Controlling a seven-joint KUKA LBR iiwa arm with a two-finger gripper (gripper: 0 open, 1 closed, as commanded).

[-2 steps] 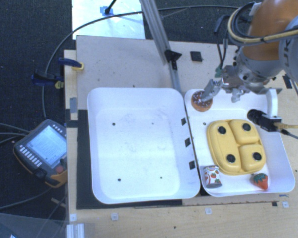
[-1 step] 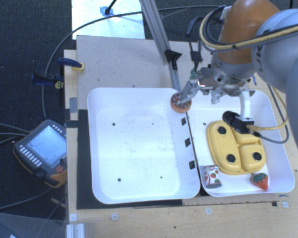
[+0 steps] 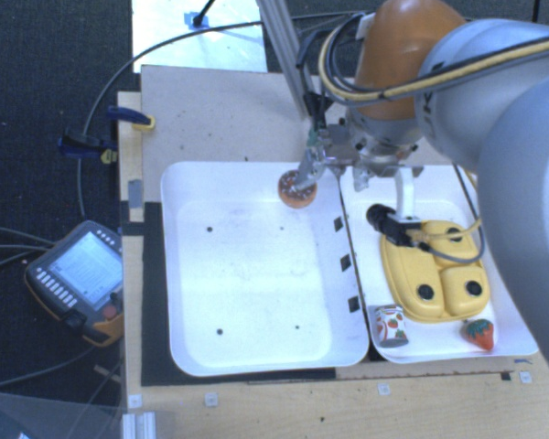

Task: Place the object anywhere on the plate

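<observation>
— Over the left bin's (image 3: 256,273) far edge, is the gripper (image 3: 304,179) carrying anything?
— Yes, its fingers pinch a small brown round object (image 3: 297,191). Yellow plate (image 3: 430,282) lies in the right bin (image 3: 522,337).

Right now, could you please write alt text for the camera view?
The tool hangs over a small round brown object at the left bin's far edge. The right bin holds a yellow plate, a cup and a strawberry.

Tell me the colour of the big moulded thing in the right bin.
Yellow, with dark round spots on top, seen in the camera view.
</observation>
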